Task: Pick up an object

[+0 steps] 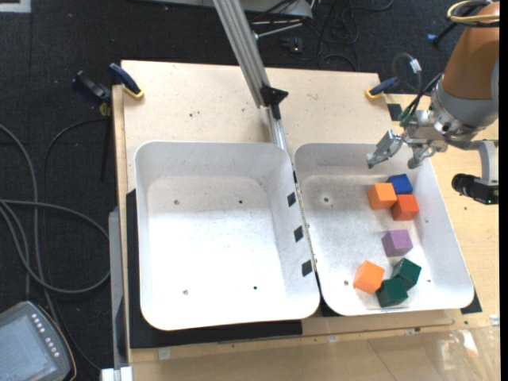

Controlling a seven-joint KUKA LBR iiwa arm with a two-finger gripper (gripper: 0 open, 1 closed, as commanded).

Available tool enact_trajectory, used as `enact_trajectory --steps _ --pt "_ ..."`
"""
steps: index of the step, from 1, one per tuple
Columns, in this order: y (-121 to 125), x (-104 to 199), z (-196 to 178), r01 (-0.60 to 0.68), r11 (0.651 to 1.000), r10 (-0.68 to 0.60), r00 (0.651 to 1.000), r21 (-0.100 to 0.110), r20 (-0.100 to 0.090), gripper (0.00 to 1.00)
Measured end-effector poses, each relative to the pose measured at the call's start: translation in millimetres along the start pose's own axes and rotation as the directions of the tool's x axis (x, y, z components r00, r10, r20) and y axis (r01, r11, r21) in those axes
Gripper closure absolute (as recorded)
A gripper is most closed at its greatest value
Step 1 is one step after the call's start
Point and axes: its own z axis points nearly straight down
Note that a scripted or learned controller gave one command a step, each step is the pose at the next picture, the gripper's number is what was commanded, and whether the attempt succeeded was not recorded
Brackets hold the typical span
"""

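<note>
Two white bins sit side by side on my bench point(206, 101). Left bin point(159, 213): just bare white floor w/ a few dark specks. Right bin point(333, 213) holds all the blocks, bunched along its right side. Up top, an orange cube point(382, 195) sits touching a blue cube point(401, 184) behind it and a darker orange-red cube point(406, 206) to its right, the three packed tight. Below them, apart from that group, a pale purple cube point(396, 242). Near the front edge, another orange cube point(368, 277), tilted, just beside two dark green blocks point(399, 282) that lean on each other & against the bin's front-right wall. All blocks look like small foam cubes, matte, solid colours, soft edges. My arm point(472, 62) comes in from the right, orange band above grey wrist. My tool point(399, 154) hangs over the right bin's back-right corner, above and just behind the blue cube, fingers point(383, 150) spread apart w/ nothing between them; not touching any block. A grey metal pole point(242, 46) slants down from the top toward the gap between the bins. Blue-and-yellow clamps point(123, 82) grip the bench's back corners.
</note>
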Motion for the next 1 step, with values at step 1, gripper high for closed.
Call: enact_trajectory --steps 1 --pt "3.5 -8.7 57.2 -0.004 1.0 0.004 1.0 0.0 0.001 0.0"
